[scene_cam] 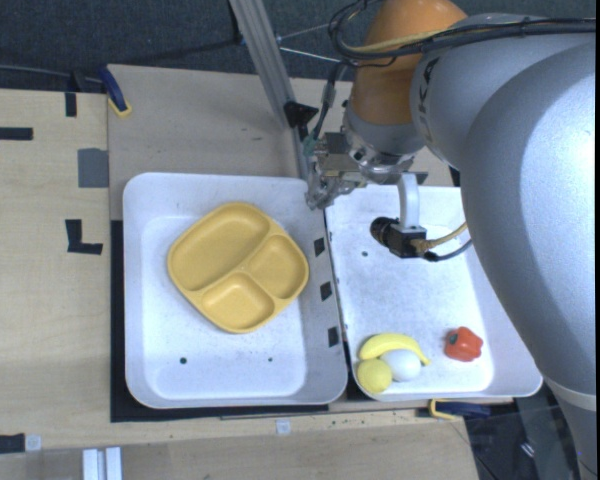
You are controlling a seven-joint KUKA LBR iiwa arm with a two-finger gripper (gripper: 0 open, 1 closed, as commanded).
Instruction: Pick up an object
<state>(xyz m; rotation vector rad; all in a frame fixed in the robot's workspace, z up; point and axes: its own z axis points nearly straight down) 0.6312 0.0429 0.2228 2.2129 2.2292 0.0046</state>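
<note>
End effector, grip unclear, above bin divide; left bin holds yellow tray, right bin toy fruit.

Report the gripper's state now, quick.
Two-finger gripper: cannot be told; it sits over the top edge between the two shallow white bins.

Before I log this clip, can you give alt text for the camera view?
A grey robot arm hangs over two white bins; the left bin holds a yellow divided plate, the right bin a banana, lemon, white egg and red pepper.
</note>
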